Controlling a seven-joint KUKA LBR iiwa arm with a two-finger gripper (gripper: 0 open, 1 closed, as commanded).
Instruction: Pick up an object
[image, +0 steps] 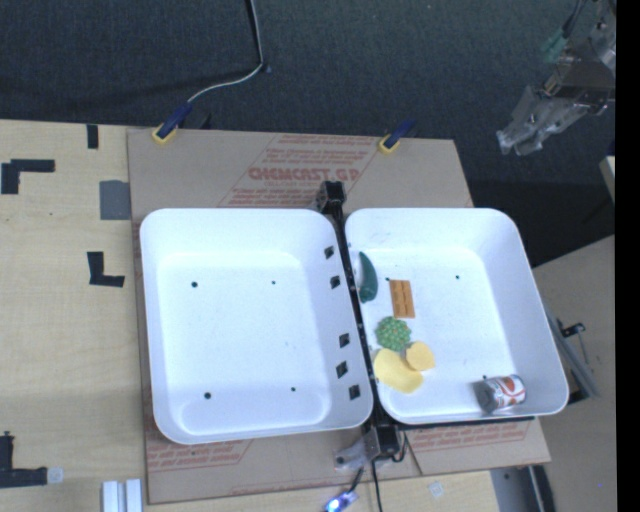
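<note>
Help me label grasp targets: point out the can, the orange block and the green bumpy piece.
can (501, 392): camera view, on its side wall.
orange block (401, 297): camera view, top face.
green bumpy piece (394, 333): camera view, its middle.

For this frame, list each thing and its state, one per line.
Gripper: raised beyond the bins, top right, holding nothing visible.
Can: on its side, right bin's near corner.
Orange block: lying flat.
Teal piece: against the divider.
Green piece: touching the yellow pieces.
</note>
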